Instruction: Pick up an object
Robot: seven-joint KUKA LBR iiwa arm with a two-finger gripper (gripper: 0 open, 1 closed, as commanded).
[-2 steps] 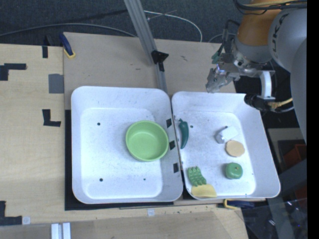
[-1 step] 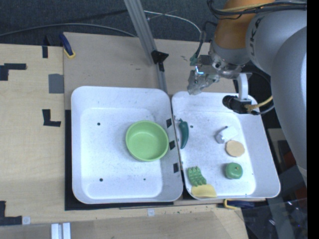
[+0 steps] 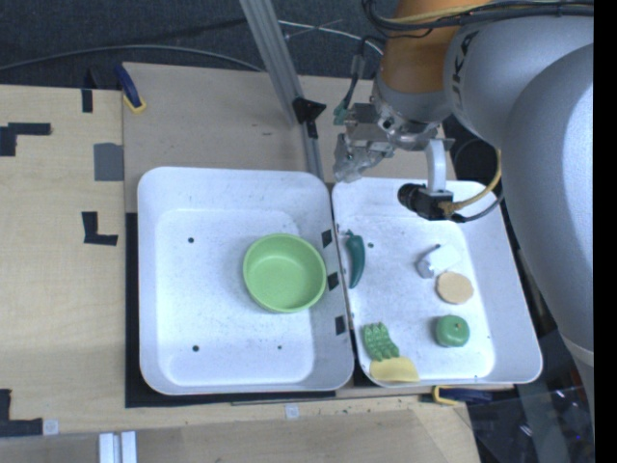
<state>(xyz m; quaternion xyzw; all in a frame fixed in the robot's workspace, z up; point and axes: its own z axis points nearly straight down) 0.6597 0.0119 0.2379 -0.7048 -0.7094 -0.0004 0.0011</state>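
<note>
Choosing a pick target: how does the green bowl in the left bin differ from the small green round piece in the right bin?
The light green bowl is far larger than the small dark green round piece. The bowl is open and hollow; the round piece looks solid, like a knob. The bowl sits alone near the middle of the left bin; the round piece lies in the right bin, just below a tan disc. Both are green and round.

The green bowl looks like smooth matt plastic, the white bins speckled plastic, the bench pale wood, and the arm's shell glossy grey.
</note>
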